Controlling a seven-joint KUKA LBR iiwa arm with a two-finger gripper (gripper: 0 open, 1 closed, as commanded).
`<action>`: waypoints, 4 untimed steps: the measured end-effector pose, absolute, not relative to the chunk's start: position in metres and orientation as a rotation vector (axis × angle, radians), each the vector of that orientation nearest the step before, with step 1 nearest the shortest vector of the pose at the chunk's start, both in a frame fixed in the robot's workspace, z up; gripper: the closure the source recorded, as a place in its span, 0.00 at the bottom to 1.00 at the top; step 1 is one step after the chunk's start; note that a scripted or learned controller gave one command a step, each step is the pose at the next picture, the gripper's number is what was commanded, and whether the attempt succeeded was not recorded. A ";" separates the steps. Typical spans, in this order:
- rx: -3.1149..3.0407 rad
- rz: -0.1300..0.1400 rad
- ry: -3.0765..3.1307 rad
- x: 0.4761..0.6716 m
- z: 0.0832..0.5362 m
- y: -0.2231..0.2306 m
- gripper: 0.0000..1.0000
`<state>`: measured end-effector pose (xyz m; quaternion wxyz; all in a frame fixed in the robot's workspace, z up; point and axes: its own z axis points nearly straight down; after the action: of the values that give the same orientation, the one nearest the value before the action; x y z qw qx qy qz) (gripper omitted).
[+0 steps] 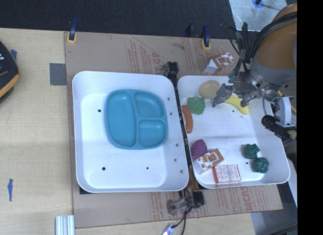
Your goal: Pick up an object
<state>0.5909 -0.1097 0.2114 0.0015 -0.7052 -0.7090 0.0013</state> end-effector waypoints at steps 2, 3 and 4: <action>-2.214 0.004 -2.229 0.656 0.126 -0.131 0.00; -2.215 0.005 -2.224 0.577 0.144 -0.104 0.00; -2.214 0.005 -2.226 0.637 0.091 -0.117 0.00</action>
<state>0.6371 -0.1168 0.0913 0.0011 -0.7051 -0.7091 0.0016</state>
